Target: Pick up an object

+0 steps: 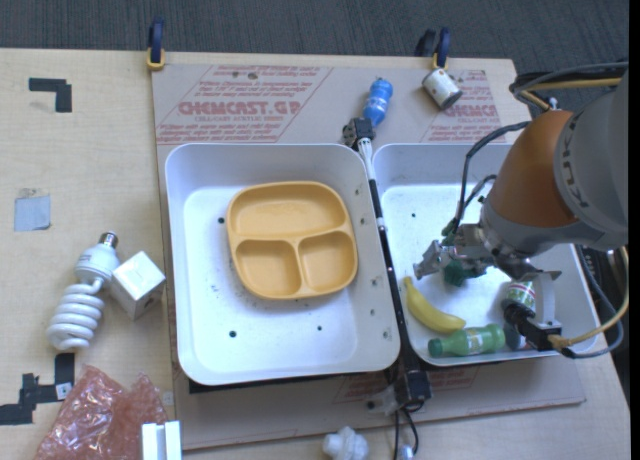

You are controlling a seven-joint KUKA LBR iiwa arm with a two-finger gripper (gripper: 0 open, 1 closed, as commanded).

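claw [452, 266] is down in the right bin [400, 173], can't tell if it's open, and the banana [432, 311] sits just nearer-left, long axis running left-to-right-ish.

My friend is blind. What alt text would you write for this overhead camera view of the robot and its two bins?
A grey and orange robot arm reaches into the right white bin, its gripper low near a banana and a green bottle. The left white bin holds a yellow divided tray. A spiral light bulb lies on the bench to the left.

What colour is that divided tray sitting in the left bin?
The tray is a yellow-orange, plain with no pattern, seen clearly in the camera view.
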